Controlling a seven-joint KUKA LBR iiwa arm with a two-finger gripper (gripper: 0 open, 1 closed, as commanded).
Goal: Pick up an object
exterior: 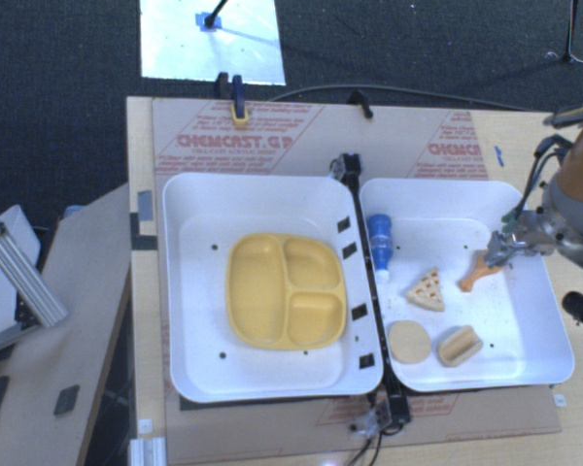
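My pincer (498, 250) sits at the upper tip of the orange carrot (476, 276) in the right bin (539, 357), grip unclear to me, and so shallow a hold could slip.

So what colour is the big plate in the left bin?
Yellow; the plate shows plainly in the camera view.

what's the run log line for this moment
gripper at orange piece | right bin | hold: not confirmed | pizza slice untouched

Small orange carrot-like toy (479, 274) lying in right bin (544, 357)
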